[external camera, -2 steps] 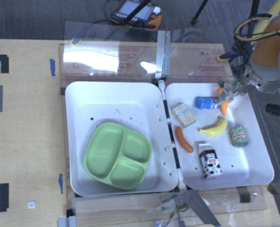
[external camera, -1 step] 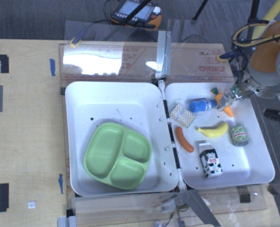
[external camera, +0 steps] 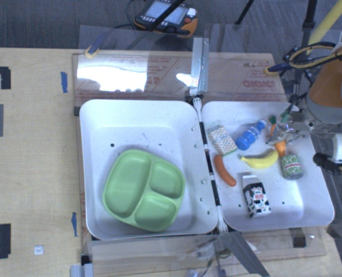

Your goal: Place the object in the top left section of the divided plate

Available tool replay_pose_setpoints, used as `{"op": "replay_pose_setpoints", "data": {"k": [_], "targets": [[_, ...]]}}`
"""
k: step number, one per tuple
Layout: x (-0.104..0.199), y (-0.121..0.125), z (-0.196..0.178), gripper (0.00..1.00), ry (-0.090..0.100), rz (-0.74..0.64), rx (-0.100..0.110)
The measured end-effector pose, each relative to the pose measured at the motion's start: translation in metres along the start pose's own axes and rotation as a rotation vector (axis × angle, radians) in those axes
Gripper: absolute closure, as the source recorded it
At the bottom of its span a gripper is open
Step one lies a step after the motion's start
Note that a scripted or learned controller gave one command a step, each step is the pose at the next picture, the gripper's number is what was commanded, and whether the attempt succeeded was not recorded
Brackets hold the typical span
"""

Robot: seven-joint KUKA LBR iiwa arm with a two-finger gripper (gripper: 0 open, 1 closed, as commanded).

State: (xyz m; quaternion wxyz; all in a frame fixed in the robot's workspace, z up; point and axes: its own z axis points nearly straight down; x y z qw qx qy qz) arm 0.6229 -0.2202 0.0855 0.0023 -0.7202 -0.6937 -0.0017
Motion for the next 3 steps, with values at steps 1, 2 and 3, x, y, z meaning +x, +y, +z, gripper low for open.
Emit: {"op": "replay_pose_setpoints", "data": {"k": [1, 2, 3], "targets": [[-0.001, -0.029, 0.0, 1.0, -0.006, -0.092, -0.005], [0.044, 0.01, 0.002, 1.0, -0.013, 0.418, 0.025], [0.029, 0.031, 0.003, 1.0, 0.011, 0.543, 0.09]]}}
